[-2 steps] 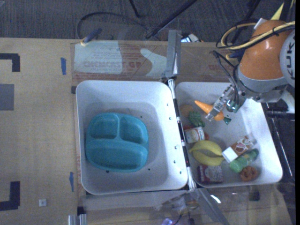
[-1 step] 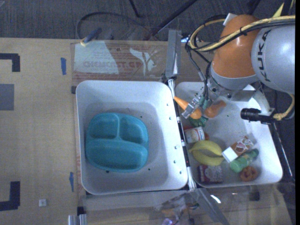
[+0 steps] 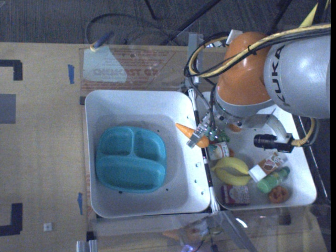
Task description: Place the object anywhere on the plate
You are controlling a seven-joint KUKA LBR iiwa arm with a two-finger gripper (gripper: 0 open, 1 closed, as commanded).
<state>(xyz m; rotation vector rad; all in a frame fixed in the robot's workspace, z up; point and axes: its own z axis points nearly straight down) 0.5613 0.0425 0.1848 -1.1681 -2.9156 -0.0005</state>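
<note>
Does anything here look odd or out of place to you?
Yes, the carrot. It hangs tilted at the gripper, over the wall between the two bins, rather than lying in either. The blue plate in the left bin bears nothing yet.

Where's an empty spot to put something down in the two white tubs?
The left bin has bare floor all around the blue plate, widest behind it. The right bin is crowded: banana, green bottle and snacks sit close together.

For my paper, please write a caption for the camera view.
KUKA arm's gripper holds a toy carrot over the bins' divider, beside the teal divided plate.
</note>
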